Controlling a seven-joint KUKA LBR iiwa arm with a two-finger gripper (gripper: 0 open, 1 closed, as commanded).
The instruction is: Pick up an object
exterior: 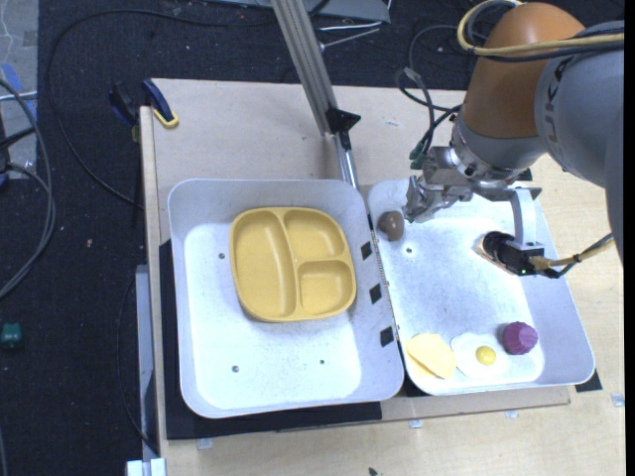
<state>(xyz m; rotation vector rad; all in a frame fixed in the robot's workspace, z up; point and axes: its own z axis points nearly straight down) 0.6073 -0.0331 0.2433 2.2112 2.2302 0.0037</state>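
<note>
My gripper (419, 206) hangs over the far left corner of the right bin (466, 286), its tip pointing down beside a small brown ball (391, 225) that rests against the bin's left wall. The ball lies just left of the gripper tip and is not between the fingers. Along the right bin's near edge lie a pale yellow wedge (430, 354), a fried egg toy (479, 353) and a purple round piece (518, 338).
The left bin (198, 365) holds a yellow three-compartment plate (293, 263). A slanted metal pole (313, 67) rises from between the bins at the back. The bench's wooden edge shows behind both bins.
</note>
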